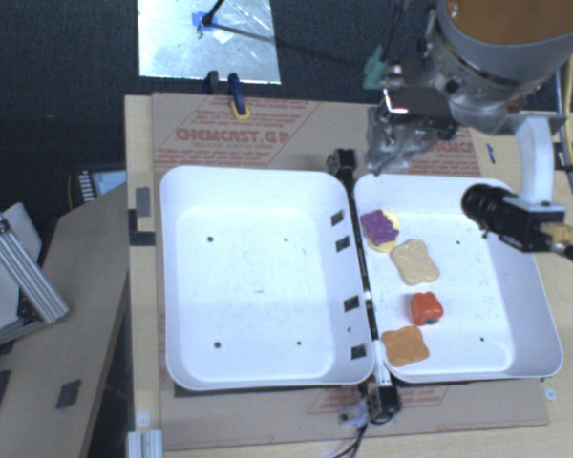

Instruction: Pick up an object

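The worktop carries a printed cardboard sheet; two white bins, left and right, sit side by side on it.

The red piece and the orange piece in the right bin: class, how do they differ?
The red piece is bright red and chunky, while the orange piece is duller orange, flatter and broader. The red piece lies further from the bin's near rim; the orange piece lies close to it, nearer the divider. Both rest in the right bin, apart from each other.
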### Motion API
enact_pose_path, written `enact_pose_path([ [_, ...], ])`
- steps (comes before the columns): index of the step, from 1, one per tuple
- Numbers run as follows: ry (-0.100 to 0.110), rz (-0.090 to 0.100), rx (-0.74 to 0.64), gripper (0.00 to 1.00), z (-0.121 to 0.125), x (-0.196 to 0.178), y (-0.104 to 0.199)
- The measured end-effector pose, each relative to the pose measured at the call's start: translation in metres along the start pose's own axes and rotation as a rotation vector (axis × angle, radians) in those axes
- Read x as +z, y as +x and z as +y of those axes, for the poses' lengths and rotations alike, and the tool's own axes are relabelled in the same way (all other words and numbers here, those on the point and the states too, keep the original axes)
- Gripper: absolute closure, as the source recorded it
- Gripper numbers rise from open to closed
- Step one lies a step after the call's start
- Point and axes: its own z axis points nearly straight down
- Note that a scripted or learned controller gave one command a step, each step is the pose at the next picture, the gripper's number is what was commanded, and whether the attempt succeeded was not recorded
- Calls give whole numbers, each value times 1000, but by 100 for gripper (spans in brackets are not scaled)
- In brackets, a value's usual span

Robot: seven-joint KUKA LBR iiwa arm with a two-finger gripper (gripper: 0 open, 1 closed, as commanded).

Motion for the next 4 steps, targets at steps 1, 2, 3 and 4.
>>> enact_pose_path([
  [1,0,0,3,100,0,0,34],
  [2,-1,-2,4,100,23,0,59],
  [3,1,-1,2,100,0,0,99],
  [4,-2,1,4,100,2,-11,97],
])
